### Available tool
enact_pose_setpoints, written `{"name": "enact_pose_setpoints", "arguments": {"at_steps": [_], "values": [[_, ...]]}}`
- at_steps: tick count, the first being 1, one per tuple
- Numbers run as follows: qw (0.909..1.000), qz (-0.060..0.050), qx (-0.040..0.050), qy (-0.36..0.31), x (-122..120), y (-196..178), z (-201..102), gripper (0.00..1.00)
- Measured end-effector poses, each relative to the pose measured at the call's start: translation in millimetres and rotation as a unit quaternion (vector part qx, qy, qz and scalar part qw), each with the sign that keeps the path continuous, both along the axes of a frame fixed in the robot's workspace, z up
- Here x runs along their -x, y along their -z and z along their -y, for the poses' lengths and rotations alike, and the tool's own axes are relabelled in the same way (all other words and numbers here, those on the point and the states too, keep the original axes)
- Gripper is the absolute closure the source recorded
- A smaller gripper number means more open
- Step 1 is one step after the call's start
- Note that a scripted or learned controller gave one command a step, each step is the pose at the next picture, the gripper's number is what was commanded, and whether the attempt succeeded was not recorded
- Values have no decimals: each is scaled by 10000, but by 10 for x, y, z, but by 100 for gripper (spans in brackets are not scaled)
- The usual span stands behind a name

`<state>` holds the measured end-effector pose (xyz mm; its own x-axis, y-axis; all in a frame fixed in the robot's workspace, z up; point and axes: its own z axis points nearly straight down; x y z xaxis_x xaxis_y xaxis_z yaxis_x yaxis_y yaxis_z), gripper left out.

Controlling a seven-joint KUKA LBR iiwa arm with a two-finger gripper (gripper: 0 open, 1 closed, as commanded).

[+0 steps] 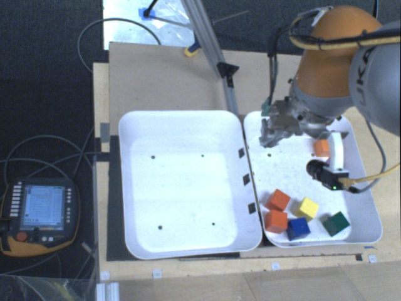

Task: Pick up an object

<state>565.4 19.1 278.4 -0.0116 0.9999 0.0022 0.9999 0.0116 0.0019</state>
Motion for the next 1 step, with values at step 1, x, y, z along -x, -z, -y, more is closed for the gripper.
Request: {"name": "enact_pose_setpoints", "arguments": {"at_steps": [1], "values": [[10000,-4,-1,-1,-70,135,-599,100]]}}
